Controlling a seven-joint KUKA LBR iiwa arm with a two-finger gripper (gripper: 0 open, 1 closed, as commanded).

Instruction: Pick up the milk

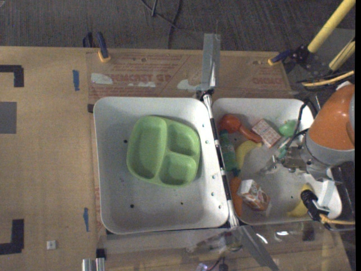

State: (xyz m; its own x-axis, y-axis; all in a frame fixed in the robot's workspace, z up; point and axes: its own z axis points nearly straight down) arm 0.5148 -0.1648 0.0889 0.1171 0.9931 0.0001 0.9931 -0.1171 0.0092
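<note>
A small white and reddish-brown milk carton (254,196) lies on its side near the front of the right bin (265,105). My gripper (282,158) hangs over the middle of that bin, up and to the right of the carton and apart from it. Nothing shows in its grasp. The arm's orange band (334,124) covers the bin's right side.
Around the gripper lie a pink chequered box (265,132), an orange-red toy (235,125), a green item (288,128), a yellow piece (246,150), a green bottle (228,153) along the left wall and a banana (299,209). The left bin (113,208) holds a green divided plate (164,150).
</note>
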